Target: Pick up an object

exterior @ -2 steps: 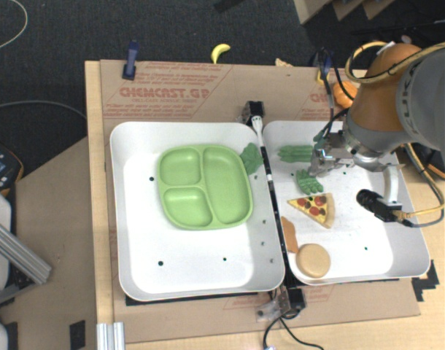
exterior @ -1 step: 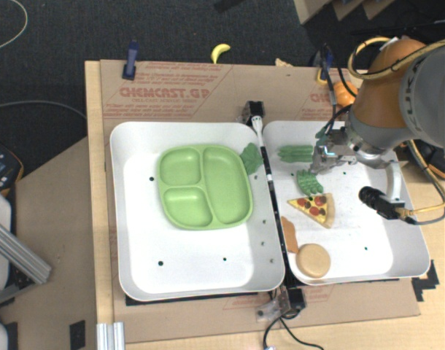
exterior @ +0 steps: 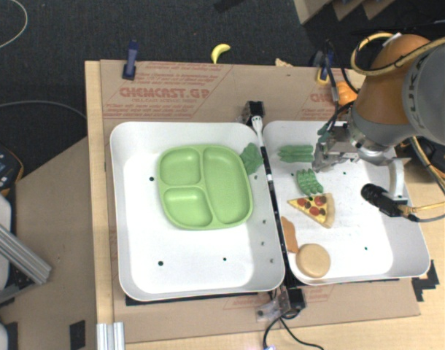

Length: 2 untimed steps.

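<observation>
Gripper (exterior: 326, 154) is down in the right bin (exterior: 397, 257), near its upper left; finger state can't be told from this angle and nothing is visibly held. Green toy piece (exterior: 295, 152) lies just left of it, a second green piece (exterior: 308, 180) just below-left, pizza slice (exterior: 314, 208) further below, round tan bun (exterior: 314, 259) well below. Green divided plate (exterior: 205, 186) sits in the left bin (exterior: 135, 254), well to the gripper's left.

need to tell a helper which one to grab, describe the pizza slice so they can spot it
Look in the right-hand white bin, near its middle. The pizza slice is a flat yellow-and-red triangle, just below the green pieces; nothing else there is triangular.
</observation>
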{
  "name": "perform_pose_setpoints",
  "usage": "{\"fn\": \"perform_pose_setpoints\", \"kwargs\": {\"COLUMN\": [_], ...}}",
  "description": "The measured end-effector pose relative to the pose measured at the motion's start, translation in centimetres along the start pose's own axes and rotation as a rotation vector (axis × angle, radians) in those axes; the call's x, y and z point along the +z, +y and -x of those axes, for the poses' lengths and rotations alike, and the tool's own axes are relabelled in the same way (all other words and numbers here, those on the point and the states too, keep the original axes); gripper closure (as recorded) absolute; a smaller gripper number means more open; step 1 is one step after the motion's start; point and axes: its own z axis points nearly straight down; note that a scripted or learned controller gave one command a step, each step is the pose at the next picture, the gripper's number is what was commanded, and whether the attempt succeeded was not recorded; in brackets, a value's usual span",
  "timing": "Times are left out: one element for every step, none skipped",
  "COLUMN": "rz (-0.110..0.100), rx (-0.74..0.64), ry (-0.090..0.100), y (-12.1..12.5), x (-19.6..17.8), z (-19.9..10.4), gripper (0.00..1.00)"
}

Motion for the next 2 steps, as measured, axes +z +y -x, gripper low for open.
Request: {"fn": "perform_pose_setpoints", "kwargs": {"rz": [0.003,0.005], "rx": [0.0,0.001], "ry": [0.0,0.0], "y": [0.1,0.2], "x": [-1.0,-2.0], "z": [0.0,0.0], "gripper": [1.0,1.0]}}
